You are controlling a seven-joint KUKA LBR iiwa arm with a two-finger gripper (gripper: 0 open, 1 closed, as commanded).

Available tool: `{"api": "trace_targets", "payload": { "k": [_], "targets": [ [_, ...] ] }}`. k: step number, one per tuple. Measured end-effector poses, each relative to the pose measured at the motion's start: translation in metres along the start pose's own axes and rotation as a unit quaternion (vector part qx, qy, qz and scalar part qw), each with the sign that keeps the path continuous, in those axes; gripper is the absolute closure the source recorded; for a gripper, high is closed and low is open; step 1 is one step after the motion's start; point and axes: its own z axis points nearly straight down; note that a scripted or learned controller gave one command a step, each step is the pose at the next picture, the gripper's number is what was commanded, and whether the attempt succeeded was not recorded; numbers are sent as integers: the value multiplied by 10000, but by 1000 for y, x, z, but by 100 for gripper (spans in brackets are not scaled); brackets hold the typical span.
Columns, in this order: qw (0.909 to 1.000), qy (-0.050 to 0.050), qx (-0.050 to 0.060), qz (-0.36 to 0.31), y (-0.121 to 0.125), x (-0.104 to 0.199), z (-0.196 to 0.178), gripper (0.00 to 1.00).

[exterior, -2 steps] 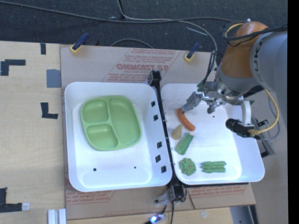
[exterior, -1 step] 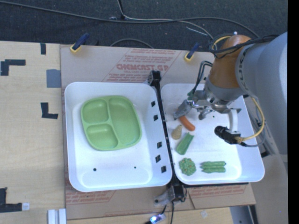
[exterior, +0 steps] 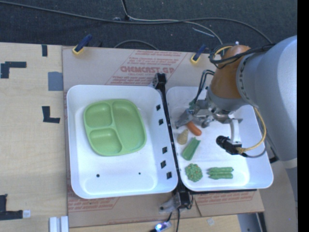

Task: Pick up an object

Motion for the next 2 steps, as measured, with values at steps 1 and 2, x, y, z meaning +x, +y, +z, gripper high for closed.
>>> {"api": "trace_targets", "payload": {
  "k": [1,2],
  "targets": [
    [10000,-6,-13,-7,1,0,-13,100],
    [10000,8,-14,2,5,2,-55,100]
  ]
}}
